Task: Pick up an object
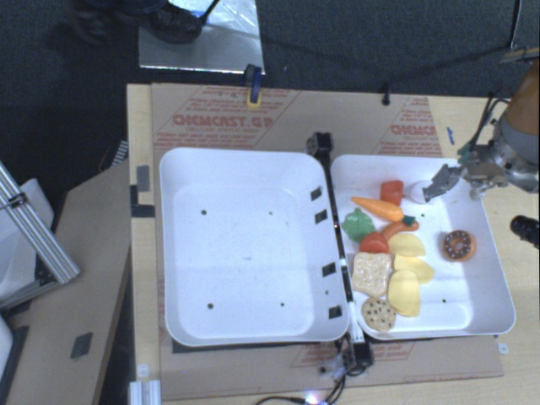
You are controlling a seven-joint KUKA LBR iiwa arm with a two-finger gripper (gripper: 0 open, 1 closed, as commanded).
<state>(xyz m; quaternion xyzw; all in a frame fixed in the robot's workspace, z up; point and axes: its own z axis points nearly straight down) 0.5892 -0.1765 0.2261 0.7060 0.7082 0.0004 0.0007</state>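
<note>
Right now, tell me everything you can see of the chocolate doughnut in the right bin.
The doughnut is a small round ring, dark brown on top with pale specks like sprinkles and a lighter tan edge; it looks like a plastic toy. It lies flat on the floor of the right bin, toward the bin's right side, apart from the cluster of other toy foods to its left. Nothing touches it. The gripper is above and left of it, well clear.
</note>
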